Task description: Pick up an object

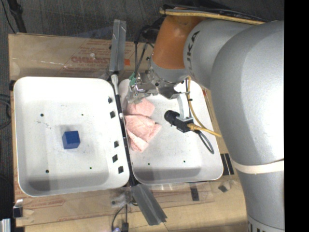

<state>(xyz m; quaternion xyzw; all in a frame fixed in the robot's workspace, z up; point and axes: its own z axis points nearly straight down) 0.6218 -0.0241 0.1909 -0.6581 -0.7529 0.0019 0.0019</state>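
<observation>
cube [71,139] in left bin [29,95], cloth [140,124] in right bin [193,166]

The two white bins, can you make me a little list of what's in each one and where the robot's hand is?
left bin: one blue cube
right bin: pink crumpled cloth, near the wall between the bins
hand: over the right bin's far left corner, just above the cloth
arm: grey with an orange band, reaching in from the right
holding anything: cannot tell
</observation>
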